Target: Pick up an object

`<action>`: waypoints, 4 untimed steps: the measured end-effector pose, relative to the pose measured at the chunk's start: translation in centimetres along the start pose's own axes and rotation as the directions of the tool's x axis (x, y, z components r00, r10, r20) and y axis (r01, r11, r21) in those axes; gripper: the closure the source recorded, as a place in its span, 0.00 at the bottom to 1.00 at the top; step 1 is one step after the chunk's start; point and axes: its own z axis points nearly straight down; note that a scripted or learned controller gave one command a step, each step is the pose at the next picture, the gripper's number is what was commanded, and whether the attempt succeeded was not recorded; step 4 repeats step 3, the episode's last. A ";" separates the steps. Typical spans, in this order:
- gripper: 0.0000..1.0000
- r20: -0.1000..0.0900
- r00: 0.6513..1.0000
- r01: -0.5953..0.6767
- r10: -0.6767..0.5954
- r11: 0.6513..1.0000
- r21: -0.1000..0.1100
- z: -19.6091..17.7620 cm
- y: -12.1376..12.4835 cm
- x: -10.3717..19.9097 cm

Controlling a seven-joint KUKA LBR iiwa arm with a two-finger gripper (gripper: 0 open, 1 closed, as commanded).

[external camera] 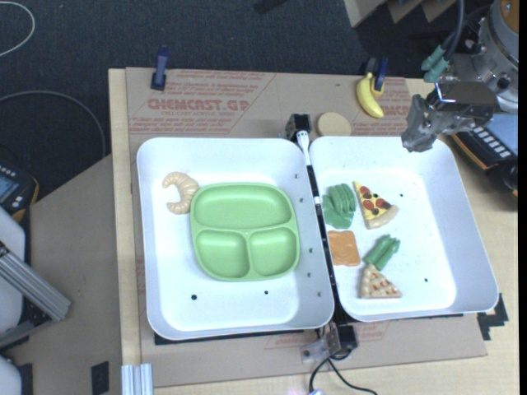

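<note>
My gripper [418,136] hangs over the back edge of the right bin [445,220], above and to the right of the toy food. In that bin lie a green leafy piece [338,205], a pizza slice [375,205], an orange cracker [343,248], a green bean pod [381,250] and a second pizza slice [377,284]. The nearest item, the upper pizza slice, lies well below and left of the gripper. Nothing shows between the fingers.
The left bin [165,220] holds a green divided plate [244,230] and a croissant [180,191]. Behind the bins a banana [370,95] and a tan round disc [333,124] rest on the board. Blue clamps [160,68] sit at the back edge.
</note>
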 end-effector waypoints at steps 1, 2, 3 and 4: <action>1.00 -0.001 1.000 0.012 -0.012 1.000 0.017 2.0 -0.2 7.5; 1.00 0.004 1.000 0.004 -0.004 1.000 0.030 16.8 -0.5 9.0; 1.00 -0.005 1.000 0.005 -0.005 1.000 -0.007 1.2 0.0 9.0; 1.00 -0.005 1.000 0.005 -0.005 1.000 -0.007 1.2 0.0 9.0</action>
